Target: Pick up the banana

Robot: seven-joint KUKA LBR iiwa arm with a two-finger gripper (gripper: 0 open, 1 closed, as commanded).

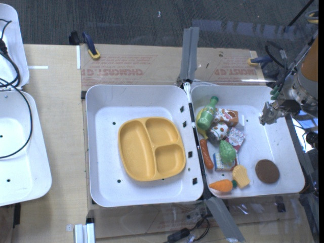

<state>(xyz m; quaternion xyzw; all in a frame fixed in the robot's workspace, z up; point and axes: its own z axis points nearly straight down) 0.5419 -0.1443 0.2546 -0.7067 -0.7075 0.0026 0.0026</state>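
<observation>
No lift is yet made: the grey end effector (268, 113) is held over the right white bin (298, 151), its state untellable. The banana is possibly the yellow piece (241, 176) beside the toy-food heap (223, 146).

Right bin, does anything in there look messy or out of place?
In the right bin the toy food is heaped against the left wall, pieces overlapping at odd angles; a brown disc sits apart.

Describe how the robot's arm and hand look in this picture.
The arm enters from the right, with an orange band above grey and silver wrist parts. Thin dark cables run along it, with small green bits near the wrist. The hand is small, dark grey metal.
</observation>
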